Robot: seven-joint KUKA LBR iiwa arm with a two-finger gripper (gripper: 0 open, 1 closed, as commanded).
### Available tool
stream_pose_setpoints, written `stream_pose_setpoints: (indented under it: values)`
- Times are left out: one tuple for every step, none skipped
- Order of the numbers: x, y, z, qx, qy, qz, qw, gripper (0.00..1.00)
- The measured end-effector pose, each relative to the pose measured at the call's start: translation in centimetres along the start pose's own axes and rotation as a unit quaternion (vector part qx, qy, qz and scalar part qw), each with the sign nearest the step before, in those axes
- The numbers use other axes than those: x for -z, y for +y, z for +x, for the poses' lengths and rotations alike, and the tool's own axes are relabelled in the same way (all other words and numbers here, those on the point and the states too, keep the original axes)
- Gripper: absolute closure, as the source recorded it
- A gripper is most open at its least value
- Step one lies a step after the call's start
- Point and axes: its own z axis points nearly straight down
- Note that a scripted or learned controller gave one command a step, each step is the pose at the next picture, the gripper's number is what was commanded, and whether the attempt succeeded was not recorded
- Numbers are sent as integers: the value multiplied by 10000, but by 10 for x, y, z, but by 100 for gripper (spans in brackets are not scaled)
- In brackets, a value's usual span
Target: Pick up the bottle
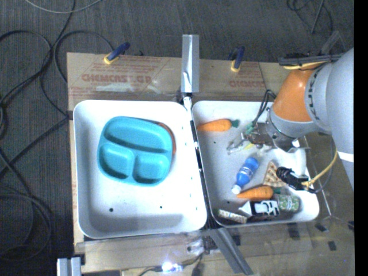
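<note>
Two shallow white bins sit side by side; the left bin (86, 211) holds a blue sectioned plastic tray (137, 149). In the right bin (215, 171), a small blue plastic bottle with a white cap (246, 173) lies tilted, between two orange carrots (215, 125). The two-finger gripper (244, 138) hovers just above the bottle; its grip I cannot tell.

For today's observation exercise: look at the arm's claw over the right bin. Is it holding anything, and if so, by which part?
Nothing is held. The claw hangs above the right bin, and the blue bottle lies apart from it on the bin floor, untouched.
</note>
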Motion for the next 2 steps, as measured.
stream_pose_setpoints:
  values:
    - [-6, -44, -3, -94, -7, -28, 10000, 0]
    - [1, -43, -2, -94, 2, -19, 10000, 100]
